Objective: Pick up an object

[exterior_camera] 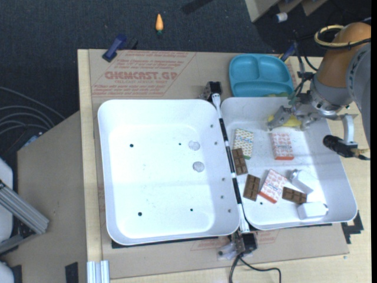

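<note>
Yellow is what shows at my gripper (287,118), low over the far end of the right bin (336,175): a small yellowish piece (277,120) pokes out on the side toward the left bin (159,170). Whether it sits between my fingers or just beside them I cannot tell, and I cannot tell either whether they are apart or together, since my wrist and its fittings cover them.

From the one camera, every loose item lies nearer the camera than my fingers. Closest is the red-and-white packet (282,145), just nearside of me, its long axis running away from the camera. Toward the divider lies the pale speckled packet (244,142), and beside the divider a brown chocolate bar (239,161). Further nearside sit a second brown bar (252,187), another red-and-white packet (272,186) tilted on a diagonal, a third brown bar (293,195) and white blocks (311,209) near the rim. A blue divided tray (259,75) rests beyond the bin.

If the yellow piece is not gripped, my judgement is that the nearest packet is the shortest reach.
</note>
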